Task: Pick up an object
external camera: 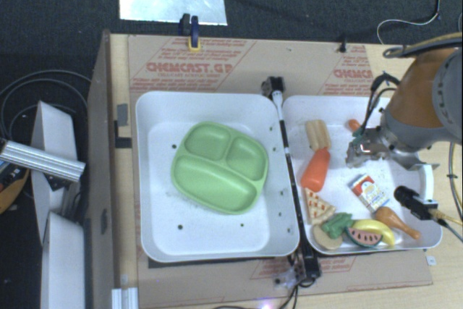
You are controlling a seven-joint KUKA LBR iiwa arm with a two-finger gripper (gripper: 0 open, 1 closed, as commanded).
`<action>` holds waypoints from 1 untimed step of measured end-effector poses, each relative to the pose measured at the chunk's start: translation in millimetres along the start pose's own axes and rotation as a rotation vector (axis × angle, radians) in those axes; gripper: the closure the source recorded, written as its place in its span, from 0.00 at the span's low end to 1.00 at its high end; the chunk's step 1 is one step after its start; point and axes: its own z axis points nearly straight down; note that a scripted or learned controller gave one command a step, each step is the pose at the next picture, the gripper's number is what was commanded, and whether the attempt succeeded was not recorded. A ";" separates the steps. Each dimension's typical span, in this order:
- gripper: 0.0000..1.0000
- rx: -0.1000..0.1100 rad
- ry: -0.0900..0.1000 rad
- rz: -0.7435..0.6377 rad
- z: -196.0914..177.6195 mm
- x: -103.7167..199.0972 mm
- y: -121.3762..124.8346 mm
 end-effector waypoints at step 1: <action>1.00 -0.004 0.005 -0.012 23.5 62.4 104.1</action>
